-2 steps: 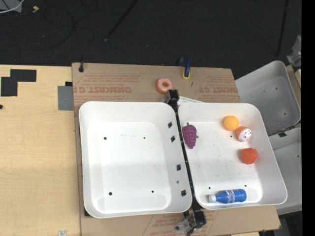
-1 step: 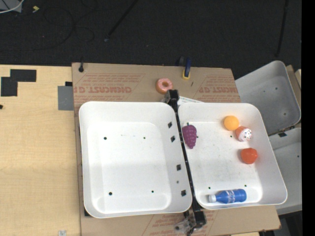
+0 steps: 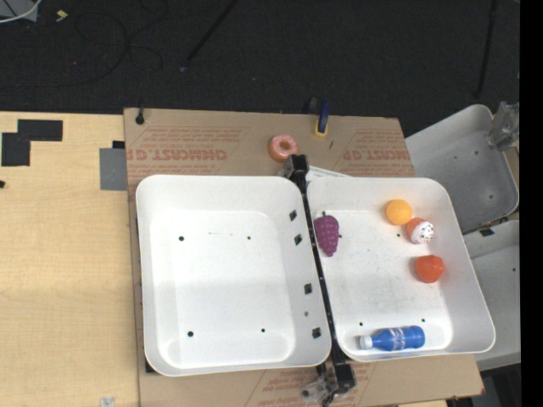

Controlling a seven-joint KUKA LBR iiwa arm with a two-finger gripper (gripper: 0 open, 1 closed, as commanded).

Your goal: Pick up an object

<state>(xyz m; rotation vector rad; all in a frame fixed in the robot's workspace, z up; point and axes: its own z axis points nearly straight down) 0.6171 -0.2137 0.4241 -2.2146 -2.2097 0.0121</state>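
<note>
Lying in right bin (image 3: pixel 458 227) — purple grapes (image 3: pixel 327 234), blue bottle (image 3: pixel 394 338) | pincer state — cannot tell

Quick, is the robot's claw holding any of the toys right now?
Gripper: cannot be told. The purple grapes and blue bottle lie loose in the right bin.

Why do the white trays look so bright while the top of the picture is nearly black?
In the camera view, overhead light falls evenly on the right bin and left bin, so the white plastic looks washed out; shadows under the blue bottle and purple grapes are soft and short. The floor beyond the bench is dark. The whole view is slightly soft, so small details blur.
</note>
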